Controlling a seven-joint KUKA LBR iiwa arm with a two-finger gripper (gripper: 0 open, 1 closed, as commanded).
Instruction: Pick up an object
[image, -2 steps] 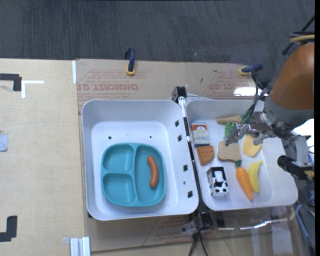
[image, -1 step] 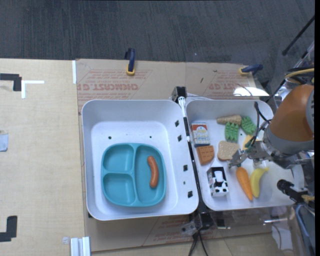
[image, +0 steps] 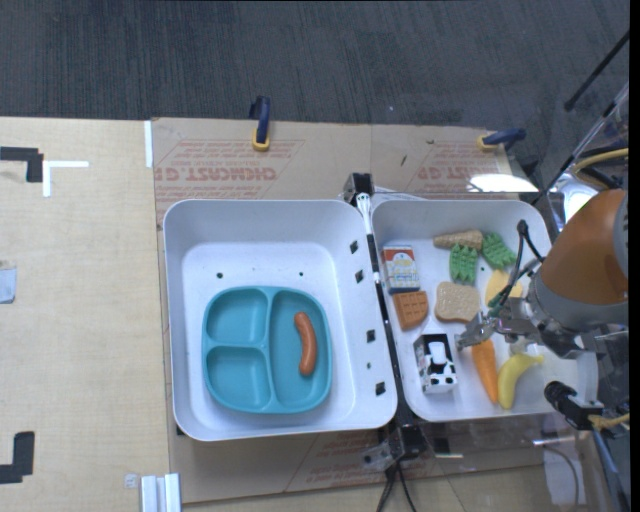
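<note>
Orange carrot (image: 485, 369) sits under the end effector (image: 492, 330), grip unreadable; crowding banana (image: 513, 378) could spoil the pick.

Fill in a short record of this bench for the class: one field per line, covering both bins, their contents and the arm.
left bin: holds a teal divided tray
tray contents: sausage in its right compartment
right bin: toy foods, including carrot, banana, toast slice, cracker, small carton, black-and-white cow toy
arm: reaches in from the right
gripper: low over the right bin, just above the carrot's top end
</note>
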